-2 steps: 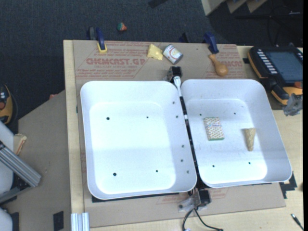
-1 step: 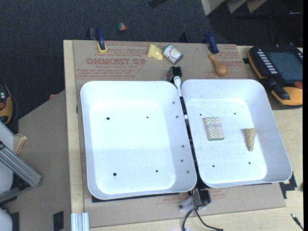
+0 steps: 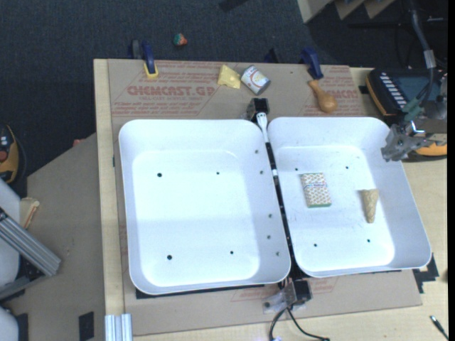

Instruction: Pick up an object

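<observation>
In the right bin (image 3: 398,251) lie two objects. A small rectangular block (image 3: 315,190) with a speckled top and a green edge rests near the bin's middle. A tan, cone-like piece (image 3: 369,204) lies to its right. My gripper (image 3: 399,145) shows as a small grey shape over the right bin's far right rim, well apart from both objects and with nothing seen in it. The left bin (image 3: 135,212) holds nothing that I can see.
On the brown board behind the bins lie a yellow wedge (image 3: 229,77), a small white can (image 3: 255,80) and a wooden-handled tool (image 3: 322,96). Blue clamps (image 3: 149,59) grip the board's far edge. A black device (image 3: 387,91) sits at the right.
</observation>
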Robot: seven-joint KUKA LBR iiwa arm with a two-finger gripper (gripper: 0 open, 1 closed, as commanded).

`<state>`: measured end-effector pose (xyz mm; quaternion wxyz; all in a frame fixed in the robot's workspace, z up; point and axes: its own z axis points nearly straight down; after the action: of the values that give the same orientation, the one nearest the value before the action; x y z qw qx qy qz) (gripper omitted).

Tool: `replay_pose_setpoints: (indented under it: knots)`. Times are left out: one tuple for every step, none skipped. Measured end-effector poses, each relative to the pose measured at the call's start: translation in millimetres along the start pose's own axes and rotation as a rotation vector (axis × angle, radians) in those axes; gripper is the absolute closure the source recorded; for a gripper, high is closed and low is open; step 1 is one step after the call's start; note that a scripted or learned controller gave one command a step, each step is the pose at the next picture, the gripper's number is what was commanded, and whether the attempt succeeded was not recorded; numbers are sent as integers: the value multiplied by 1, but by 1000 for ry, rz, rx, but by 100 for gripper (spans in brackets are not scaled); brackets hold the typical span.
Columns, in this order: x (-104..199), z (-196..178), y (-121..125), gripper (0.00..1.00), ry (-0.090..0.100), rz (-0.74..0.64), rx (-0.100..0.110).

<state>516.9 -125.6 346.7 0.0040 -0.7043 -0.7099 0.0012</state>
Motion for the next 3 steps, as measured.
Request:
replay_pose_setpoints:
  knots:
    - [140,64,29,100,2,-8,1]
    - [177,-83,86,100,-2,2,-28]
    - [296,2,52,100,-2,-5,4]
